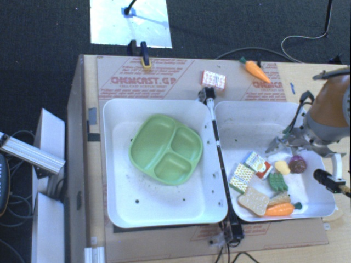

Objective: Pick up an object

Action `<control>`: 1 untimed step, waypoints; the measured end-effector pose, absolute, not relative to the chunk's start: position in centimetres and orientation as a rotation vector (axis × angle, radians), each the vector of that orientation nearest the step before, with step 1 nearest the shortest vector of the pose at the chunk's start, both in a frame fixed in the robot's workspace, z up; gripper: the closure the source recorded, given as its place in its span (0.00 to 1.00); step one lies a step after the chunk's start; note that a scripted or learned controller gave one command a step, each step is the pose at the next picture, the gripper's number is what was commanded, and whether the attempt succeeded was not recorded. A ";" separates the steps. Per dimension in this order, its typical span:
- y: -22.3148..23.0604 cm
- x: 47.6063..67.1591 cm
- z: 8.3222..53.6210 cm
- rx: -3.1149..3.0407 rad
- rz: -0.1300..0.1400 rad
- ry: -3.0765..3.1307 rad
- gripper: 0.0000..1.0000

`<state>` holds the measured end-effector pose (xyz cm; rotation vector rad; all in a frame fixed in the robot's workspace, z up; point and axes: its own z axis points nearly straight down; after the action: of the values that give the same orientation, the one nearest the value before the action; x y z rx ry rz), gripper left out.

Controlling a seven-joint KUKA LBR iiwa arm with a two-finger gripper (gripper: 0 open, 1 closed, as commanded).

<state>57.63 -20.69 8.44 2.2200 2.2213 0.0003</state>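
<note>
The dark red plum (298, 164) is sitting at the right bin's (247, 119) three o'clock, touching the yellow piece (282, 167); I'm aiming the jaws (281, 143) straight down, avoiding neighbours; their opening I cannot tell

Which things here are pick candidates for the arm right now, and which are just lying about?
In play, right bin:
gripper
bread slice
carrot
green vegetable
purple onion
yellow piece
small cartons

Lying about:
green divided plate in left bin
second carrot on the bench
small box behind the bins
</note>
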 end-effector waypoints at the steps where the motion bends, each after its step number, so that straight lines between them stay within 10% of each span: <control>1: -19.7 48.6 8.4 2.222 0.000 2.221 0.00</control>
<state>48.63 -19.72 8.42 2.2217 2.2215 0.0003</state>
